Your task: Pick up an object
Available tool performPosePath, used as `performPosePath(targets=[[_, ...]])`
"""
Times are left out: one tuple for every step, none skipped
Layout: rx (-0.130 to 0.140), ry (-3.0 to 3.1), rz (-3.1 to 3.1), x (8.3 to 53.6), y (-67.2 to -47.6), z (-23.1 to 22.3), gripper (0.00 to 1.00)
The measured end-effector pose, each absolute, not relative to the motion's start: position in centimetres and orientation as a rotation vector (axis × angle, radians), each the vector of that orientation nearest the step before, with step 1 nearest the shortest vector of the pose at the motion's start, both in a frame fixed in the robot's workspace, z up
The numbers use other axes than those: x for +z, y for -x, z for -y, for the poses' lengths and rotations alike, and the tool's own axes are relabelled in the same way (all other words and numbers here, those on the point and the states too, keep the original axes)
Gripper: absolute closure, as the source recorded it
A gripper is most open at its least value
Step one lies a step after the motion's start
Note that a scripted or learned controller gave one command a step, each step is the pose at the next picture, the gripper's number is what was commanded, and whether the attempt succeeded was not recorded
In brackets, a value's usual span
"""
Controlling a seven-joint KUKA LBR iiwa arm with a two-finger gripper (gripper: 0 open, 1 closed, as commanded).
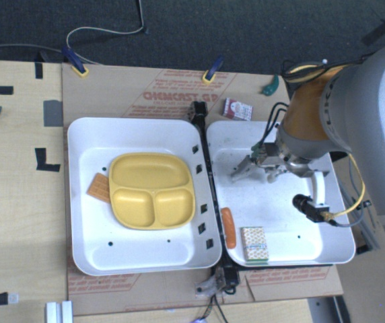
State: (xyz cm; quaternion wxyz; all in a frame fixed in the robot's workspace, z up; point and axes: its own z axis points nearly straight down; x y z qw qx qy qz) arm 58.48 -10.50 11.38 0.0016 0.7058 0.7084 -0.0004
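The gripper [246,167] hung in the right bin [280,254], its fingers spread and nothing between them. The likeliest targets — a carrot [228,226] and small box [254,243] — lay at six o'clock from it, along the bin's near wall, untouched.

The arm [364,106] is a bulky grey cylinder with an orange band [310,110] above the wrist. Yellow and black cables loop round it, and the tool [243,170] is dull grey metal.
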Motion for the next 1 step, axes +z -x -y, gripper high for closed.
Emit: performPosePath(targets=[[-0.002,-2.216,-2.225,12.3,-58.44,10.46,1.0]])
